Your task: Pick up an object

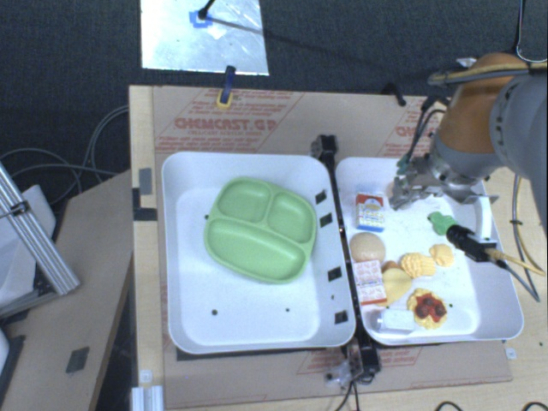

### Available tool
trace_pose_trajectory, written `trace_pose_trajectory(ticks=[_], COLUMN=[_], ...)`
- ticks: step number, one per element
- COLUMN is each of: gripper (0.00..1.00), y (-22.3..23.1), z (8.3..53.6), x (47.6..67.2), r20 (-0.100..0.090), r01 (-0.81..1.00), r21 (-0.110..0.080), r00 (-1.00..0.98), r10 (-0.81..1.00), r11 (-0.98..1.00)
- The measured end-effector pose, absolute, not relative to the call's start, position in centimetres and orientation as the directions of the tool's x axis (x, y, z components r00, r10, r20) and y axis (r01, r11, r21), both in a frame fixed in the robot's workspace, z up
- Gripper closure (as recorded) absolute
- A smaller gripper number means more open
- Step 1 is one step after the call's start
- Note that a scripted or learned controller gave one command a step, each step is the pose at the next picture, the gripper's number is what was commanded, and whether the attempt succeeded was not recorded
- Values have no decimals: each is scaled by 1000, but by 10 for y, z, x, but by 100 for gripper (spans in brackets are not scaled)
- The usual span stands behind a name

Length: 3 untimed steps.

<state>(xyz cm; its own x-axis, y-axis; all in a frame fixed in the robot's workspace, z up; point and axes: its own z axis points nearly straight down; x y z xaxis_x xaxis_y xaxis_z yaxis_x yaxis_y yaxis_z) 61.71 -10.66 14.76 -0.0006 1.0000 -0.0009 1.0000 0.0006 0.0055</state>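
Note:
The right bin [505,302] holds several small toy foods. A red, white and blue carton [370,211] lies near its upper left, with a tan bun [367,247] just below it. Lower down are a red-and-white packet [368,281], a yellow wedge [396,286], two yellow ridged pieces [418,265] [442,253], a red-topped round piece [428,306] and a white piece [396,319]. A green piece [441,223] lies under the arm. My gripper [404,192] hangs over the bin's upper part, just right of the carton, with nothing visibly in it.
The left bin [193,315] holds a green divided plate [261,229]. A black clip row [336,229] runs along the divider between the bins. The arm's grey wrist [467,157] and a black part [468,243] overhang the right bin's right side.

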Motion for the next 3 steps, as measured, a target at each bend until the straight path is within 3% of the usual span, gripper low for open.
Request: trace_pose_trajectory(ticks=[2,3], gripper=[100,100], y=[-105,-76], z=[226,218], x=[630,585], r20=[0,1], r01=[1000,1000], r21=[5,-2], r00=[-5,-5], r10=[1000,1000], r11=[5,5])
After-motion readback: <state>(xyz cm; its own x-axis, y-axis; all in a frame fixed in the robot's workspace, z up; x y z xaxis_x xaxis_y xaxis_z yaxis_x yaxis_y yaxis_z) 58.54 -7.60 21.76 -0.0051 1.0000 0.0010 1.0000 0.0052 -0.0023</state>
